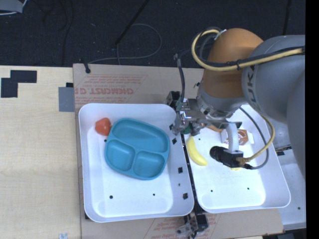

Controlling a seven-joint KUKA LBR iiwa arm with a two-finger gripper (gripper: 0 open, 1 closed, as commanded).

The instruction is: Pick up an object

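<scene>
My jaws sat over the banana in the right bin; spread unclear. Off-center closure could've rolled it away.

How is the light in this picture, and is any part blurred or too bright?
Camera view: light is strong, the right bin washing out to near glare beside the arm; the blue tray and banana look fairly sharp; the floor above the bench is dark; the claw area is cluttered and hard to read.
</scene>
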